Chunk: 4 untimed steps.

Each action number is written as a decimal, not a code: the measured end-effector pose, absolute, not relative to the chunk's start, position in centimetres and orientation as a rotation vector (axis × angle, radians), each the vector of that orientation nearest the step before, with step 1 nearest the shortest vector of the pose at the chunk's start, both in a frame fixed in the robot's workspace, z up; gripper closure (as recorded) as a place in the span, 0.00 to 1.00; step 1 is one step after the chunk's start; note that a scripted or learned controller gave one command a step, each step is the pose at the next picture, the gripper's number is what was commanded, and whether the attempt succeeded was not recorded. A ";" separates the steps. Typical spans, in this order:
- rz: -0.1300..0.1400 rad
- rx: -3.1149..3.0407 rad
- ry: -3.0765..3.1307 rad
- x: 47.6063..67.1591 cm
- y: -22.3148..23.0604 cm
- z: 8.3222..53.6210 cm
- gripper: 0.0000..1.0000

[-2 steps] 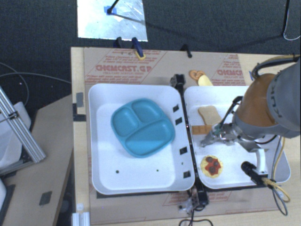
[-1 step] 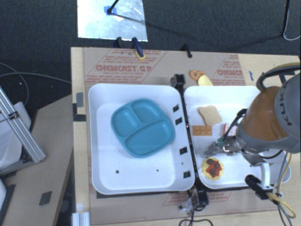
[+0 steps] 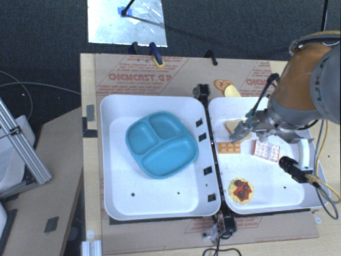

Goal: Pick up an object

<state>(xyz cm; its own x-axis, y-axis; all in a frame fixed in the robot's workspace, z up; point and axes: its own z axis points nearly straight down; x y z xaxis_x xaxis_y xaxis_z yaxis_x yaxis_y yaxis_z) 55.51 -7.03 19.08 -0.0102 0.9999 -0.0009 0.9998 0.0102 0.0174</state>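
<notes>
My gripper [image 3: 239,134] hangs over the upper left part of the right bin [image 3: 298,196]. It is right beside a tan bread slice [image 3: 232,126] and just above an orange waffle [image 3: 229,148]. A red-and-white packet [image 3: 265,151] lies to the gripper's right, under the wrist. A small pizza [image 3: 241,190] with red topping sits near the bin's front. Nothing can be seen held by the gripper.
The left bin [image 3: 122,196] holds a blue divided plate [image 3: 161,143]. A yellow piece [image 3: 232,91] and a brown cookie [image 3: 221,84] rest at the right bin's back rim. A black divider [image 3: 210,143] runs between the bins. The arm's body [image 3: 309,84] covers the right bin's back right.
</notes>
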 end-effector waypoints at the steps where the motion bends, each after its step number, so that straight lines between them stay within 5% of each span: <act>1: 0.016 2.202 2.234 60.4 1.6 23.5 0.00; 2: 0.012 2.208 2.234 56.7 8.1 28.9 0.00; 3: -0.013 2.218 2.239 48.1 12.3 20.2 0.00; 4: 0.018 2.206 2.229 48.8 22.2 8.3 0.00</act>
<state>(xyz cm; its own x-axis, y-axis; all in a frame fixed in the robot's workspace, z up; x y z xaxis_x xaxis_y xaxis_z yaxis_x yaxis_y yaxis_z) 48.78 22.17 8.30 -0.0104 0.9999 0.0039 0.9999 0.0104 0.0123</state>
